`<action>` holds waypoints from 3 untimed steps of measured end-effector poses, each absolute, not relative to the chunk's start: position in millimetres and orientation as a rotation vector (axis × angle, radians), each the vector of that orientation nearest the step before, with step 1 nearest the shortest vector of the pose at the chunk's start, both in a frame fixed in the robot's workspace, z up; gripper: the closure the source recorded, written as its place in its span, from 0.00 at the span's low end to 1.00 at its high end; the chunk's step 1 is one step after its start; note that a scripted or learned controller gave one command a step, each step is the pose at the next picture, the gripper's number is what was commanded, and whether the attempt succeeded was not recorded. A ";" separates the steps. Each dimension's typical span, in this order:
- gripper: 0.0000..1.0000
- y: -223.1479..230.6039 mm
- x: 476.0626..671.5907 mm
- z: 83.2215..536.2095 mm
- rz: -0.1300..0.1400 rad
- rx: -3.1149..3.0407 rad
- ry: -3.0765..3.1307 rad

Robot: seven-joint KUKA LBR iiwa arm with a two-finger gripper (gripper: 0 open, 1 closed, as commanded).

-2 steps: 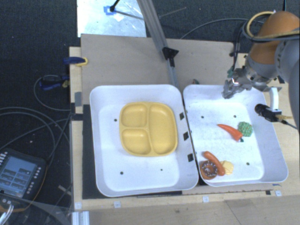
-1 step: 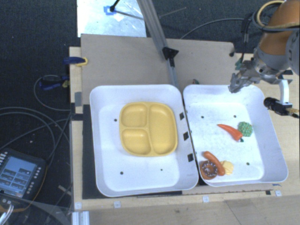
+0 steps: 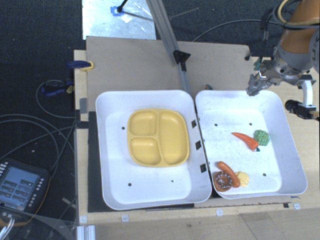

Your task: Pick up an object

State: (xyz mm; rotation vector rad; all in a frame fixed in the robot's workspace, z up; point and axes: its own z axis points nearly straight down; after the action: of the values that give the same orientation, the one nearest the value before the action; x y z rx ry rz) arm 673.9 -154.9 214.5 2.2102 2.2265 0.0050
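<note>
We see the gripper (image 3: 254, 85) hovering over the far edge of the right bin (image 3: 285, 115), and we cannot tell how its jaws stand. The carrot (image 3: 245, 139) lies mid-bin, nearer the camera than the gripper, its long axis slanting from far-left to near-right, its tip touching the broccoli (image 3: 261, 137). We judge the move runs nearward and down.

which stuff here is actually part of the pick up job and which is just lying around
Part of the job:
- gripper, above the right bin's far edge
- carrot, broccoli, sausage, donut and a small yellow piece, all in the right bin

Just lying about:
- yellow divided plate in the left bin
- handheld pendant and cables on the floor
</note>
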 end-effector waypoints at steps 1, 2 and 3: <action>1.00 -113.2 648.1 228.1 0.005 2.209 2.232; 1.00 -66.3 619.9 239.7 0.003 2.211 2.234; 1.00 -15.4 592.4 247.5 0.003 2.211 2.235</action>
State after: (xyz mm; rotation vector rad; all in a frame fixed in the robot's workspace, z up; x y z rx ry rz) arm 592.4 -15.4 247.5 2.2107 2.2354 0.0030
